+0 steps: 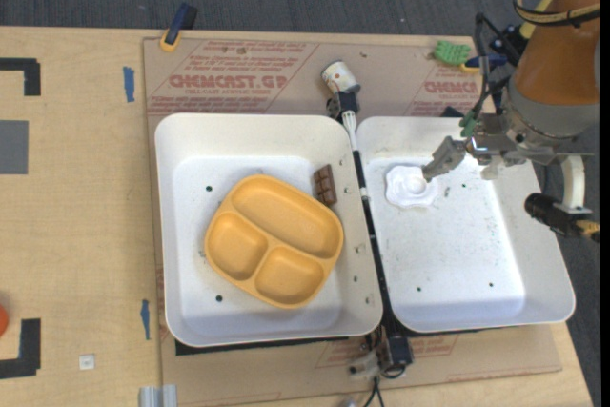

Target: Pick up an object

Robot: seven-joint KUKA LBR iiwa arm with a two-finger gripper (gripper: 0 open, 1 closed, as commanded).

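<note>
Now the gripper (437, 169) hangs over the right bin (496, 291) near its back left corner, fingers I cannot tell apart, just beside the white lump (408, 188).

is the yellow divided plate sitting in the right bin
No, the yellow plate lies in the left bin, beside a small brown block.

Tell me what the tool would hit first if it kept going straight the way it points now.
Probably the small white object in the right bin: the tool slants down toward it from the right. Depth is hard to judge from this one view.
</note>
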